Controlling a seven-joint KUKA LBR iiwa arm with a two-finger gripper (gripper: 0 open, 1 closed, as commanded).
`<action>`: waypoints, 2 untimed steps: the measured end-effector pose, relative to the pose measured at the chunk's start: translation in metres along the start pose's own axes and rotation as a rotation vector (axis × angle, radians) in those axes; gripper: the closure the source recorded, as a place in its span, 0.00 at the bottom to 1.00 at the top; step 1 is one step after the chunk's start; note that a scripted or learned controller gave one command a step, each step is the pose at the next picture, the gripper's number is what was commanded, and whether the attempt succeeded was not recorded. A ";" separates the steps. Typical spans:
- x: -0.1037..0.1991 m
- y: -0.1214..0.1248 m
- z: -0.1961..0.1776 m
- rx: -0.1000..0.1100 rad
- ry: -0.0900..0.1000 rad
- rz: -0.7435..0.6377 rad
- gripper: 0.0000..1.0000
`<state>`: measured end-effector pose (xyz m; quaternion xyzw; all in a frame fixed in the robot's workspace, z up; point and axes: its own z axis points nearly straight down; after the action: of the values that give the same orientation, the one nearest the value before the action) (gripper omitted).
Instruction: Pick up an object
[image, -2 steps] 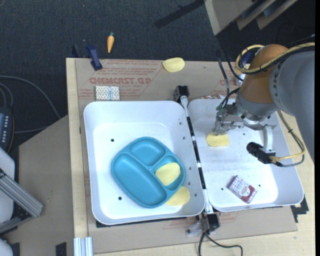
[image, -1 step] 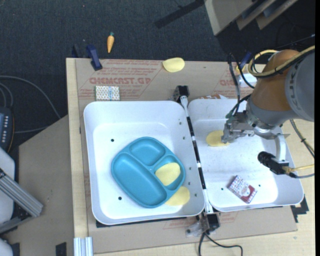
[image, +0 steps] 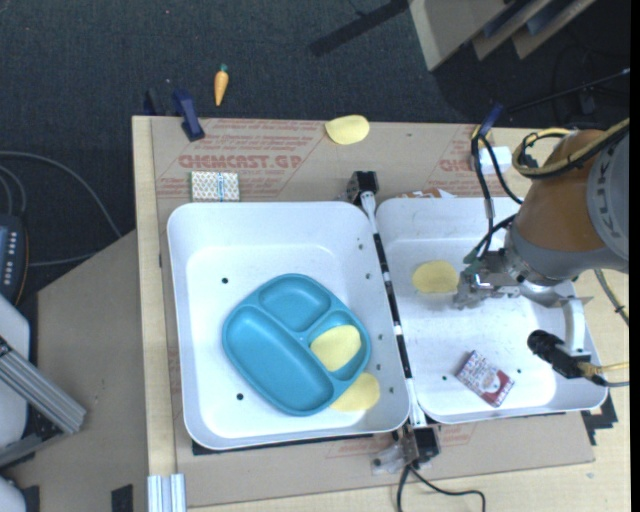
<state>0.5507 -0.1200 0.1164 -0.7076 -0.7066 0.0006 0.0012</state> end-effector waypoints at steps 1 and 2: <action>0.000 0.000 0.000 -0.001 0.000 -0.001 0.00; -0.065 -0.056 0.033 0.000 -0.002 0.003 0.00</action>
<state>0.4951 -0.1847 0.0839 -0.7085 -0.7057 0.0014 0.0007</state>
